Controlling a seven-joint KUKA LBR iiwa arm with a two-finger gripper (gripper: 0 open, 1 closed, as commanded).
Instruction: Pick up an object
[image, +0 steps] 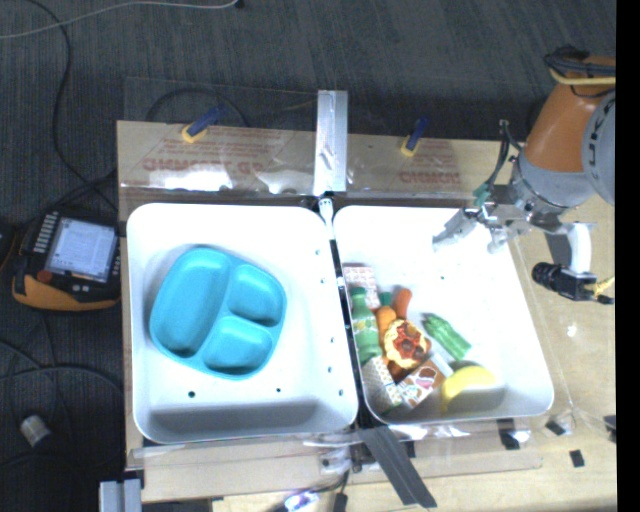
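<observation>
Right now I have the gripper (468, 226) hanging over the far right corner of the right bin (520, 300), with the grey-and-orange arm (565, 140) reaching in from the right edge of the view. Its two fingers look spread apart and nothing sits between them, so I read it as open and carrying nothing.

The things I could pick lie in a heap (405, 345) in the near-left part of that same bin, pressed against the wall that divides it from the left bin (140, 330). From the gripper, the heap lies toward the near side and somewhat to the view's left, with bare white floor between them. That is the relation my coming move turns on, I judge: travel toward the near wall, then down.

On the heap's right edge, a yellow lemon-like piece (468, 381) and a green piece (447, 335) lie nearest the gripper's side. The green piece's long axis runs diagonally, from far-left to near-right. An orange carrot-like piece (402, 301) sits at the far end.

The left bin holds a blue divided tray (218, 310), well apart from the gripper.

The heap is tightly overlapped, so I cannot separate the small printed items at its near end, and the fingertips themselves are small and hard to resolve.
</observation>
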